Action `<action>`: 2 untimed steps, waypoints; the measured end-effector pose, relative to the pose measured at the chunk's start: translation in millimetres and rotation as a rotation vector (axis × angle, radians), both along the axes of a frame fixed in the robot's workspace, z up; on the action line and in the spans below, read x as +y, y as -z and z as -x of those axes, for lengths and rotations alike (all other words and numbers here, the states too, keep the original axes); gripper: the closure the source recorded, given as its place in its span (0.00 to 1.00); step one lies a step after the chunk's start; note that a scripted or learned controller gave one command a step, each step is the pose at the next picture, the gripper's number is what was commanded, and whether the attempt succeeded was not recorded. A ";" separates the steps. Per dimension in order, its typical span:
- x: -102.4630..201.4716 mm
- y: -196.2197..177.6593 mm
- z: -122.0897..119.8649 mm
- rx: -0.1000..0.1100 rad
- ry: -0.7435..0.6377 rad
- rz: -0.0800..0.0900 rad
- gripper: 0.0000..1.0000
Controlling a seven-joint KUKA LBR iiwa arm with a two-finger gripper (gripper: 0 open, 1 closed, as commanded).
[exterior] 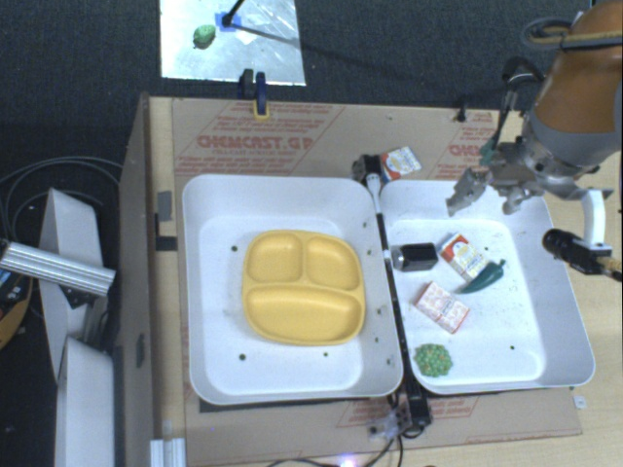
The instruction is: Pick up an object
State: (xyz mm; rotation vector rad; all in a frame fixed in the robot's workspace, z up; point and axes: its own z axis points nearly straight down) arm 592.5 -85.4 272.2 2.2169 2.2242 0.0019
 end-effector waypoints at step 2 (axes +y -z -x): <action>-18.6 165.8 -28.2 -0.020 0.002 0.003 0.00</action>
